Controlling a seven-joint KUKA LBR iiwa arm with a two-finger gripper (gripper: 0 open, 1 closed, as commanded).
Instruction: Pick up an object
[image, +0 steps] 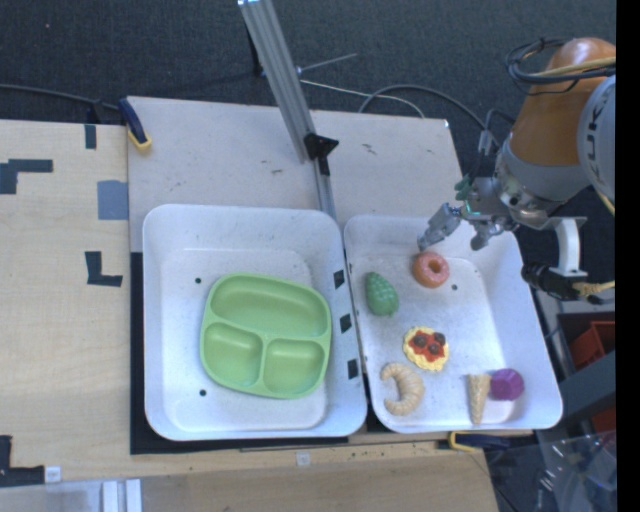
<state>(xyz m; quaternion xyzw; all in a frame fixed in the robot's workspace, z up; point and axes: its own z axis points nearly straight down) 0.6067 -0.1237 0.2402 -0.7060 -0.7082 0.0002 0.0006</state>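
Donut (431, 269): right bin (535, 330), far end, beside green toy (380, 294). Gripper (459, 232): fingers spread, holding nothing, just above the donut.

Grey arm (560, 110) in from the right, wrist bent down, claw (462, 232) with fingers spread apart, nothing between.

Even, soft overhead light, the white bins (160, 300) bright without glare, shadows faint, everything slightly soft and grainy.
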